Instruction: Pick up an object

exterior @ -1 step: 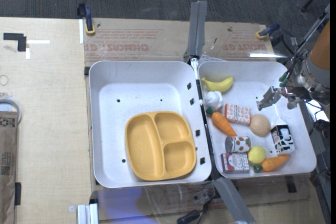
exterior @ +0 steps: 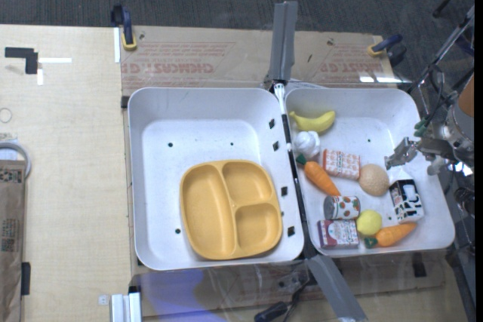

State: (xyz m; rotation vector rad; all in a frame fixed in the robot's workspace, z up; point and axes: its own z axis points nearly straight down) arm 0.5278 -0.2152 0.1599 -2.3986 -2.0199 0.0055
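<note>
Where the arm reaches in from the right, the claw (exterior: 402,153) hangs over the right edge of the right bin (exterior: 377,103), just above and to the right of the tan egg-shaped object (exterior: 373,179). Whether the claw is open or closed cannot be told from here, and nothing is seen held by it.

The right bin carries all the small objects. A banana (exterior: 314,121) lies near the back left corner, with a white garlic-like piece (exterior: 306,142) just in front of it. A carrot (exterior: 321,178) lies slantwise along the left wall. A small red-and-white carton (exterior: 341,163) sits beside it, touching the tan object. Toward the front stand a small can (exterior: 342,207), a red box (exterior: 337,234), a lemon (exterior: 369,222) and a second carrot (exterior: 394,234). A black-and-white carton (exterior: 405,200) lies near the right wall.

The left bin (exterior: 151,162) holds a yellow divided plate (exterior: 230,207) with three compartments. Both bins rest on the table (exterior: 68,162).
</note>
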